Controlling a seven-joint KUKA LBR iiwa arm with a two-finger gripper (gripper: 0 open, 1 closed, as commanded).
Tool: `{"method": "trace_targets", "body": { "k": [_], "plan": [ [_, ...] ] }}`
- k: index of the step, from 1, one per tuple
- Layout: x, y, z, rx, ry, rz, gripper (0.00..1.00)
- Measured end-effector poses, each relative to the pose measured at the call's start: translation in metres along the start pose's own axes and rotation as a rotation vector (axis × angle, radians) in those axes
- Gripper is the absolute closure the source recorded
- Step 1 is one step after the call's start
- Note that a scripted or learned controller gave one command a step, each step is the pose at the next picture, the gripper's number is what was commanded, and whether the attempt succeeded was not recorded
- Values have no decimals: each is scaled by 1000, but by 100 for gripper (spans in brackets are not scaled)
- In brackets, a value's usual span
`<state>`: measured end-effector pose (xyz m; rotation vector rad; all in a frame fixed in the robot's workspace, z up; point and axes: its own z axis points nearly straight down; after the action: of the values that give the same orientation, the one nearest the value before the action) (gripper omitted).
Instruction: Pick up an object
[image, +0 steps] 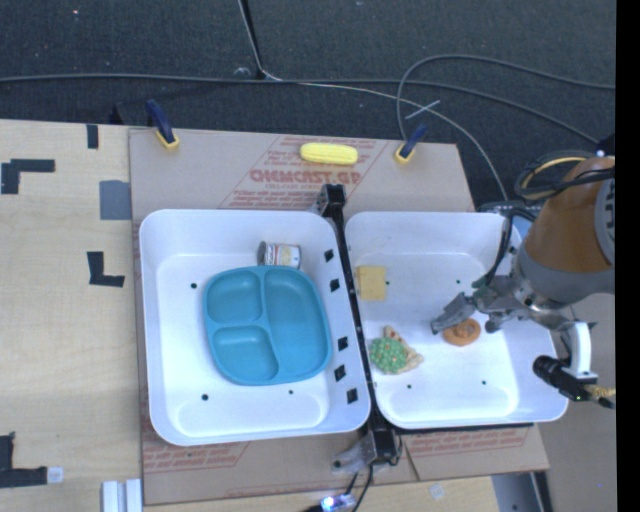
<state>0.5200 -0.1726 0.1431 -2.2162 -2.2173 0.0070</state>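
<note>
Two shallow white bins sit side by side on a cardboard sheet (300, 175) that covers part of the wooden surface (60, 300). The left bin (165, 400) carries a blue divided plate (267, 326) lying flat near its middle, and a small tin can (279, 254) lies on its side just beyond the plate's far edge, close to it. The right bin (450, 400) holds three loose things: a pale yellow square piece (372, 282) near the divider between the bins, a green and tan piece (392, 351) nearer the front and also close to the divider, and a round orange-brown object (461, 334) well over toward the right side of the bin floor. The arm (570, 240) comes in from the right (its orange band sits above the grey wrist) and bends down into the right bin. The gripper (462, 318) hangs right over the orange-brown object, with one dark finger (448, 318) slanting out to the object's left; the fingers look spread, and the object lies on the bin floor beside and beneath them rather than clamped between them. Beyond the bins a yellow banana-shaped toy (328, 153) rests on the cardboard, between two blue and yellow clamps (161, 125) at the sheet's far edge.
</note>
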Motion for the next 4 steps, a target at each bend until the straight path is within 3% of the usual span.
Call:
{"method": "trace_targets", "body": {
  "k": [1, 2, 4],
  "plan": [
    [0, -1, 53, -3, -2, 0, 0],
    [1, 0, 41, -5, -1, -1, 100],
    [7, 3, -50, -11, -2, -2, 100]
  ]
}}
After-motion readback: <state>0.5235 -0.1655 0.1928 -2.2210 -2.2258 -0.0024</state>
